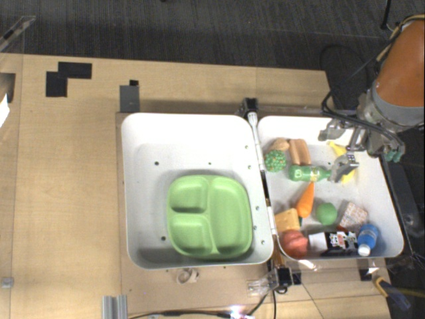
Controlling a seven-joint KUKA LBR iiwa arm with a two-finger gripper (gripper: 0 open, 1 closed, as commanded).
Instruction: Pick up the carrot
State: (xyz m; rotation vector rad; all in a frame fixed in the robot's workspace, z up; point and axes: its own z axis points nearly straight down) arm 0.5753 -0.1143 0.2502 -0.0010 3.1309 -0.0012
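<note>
Gripper (pixel 346 167) over right white bin (pixel 392 201), far-right corner.
Jaw state unclear; slim orange plastic carrot (pixel 305 200) lies mid-bin, well apart, beside green ball (pixel 325 212).

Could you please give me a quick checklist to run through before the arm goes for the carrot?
1. Carrot located: ok. The carrot lies in the right bin, near its middle.
2. Carrot unheld: ok. It rests apart from the gripper.
3. Gripper above the carrot: not ok. It sits up and to the right of it.
4. Room around the carrot: not ok. The green bottle touches its top end, and the green ball and the yellow block crowd its lower end.
5. Gripper opening: cannot tell.
6. Green tray out of the path: ok. It sits in the left bin.
</note>
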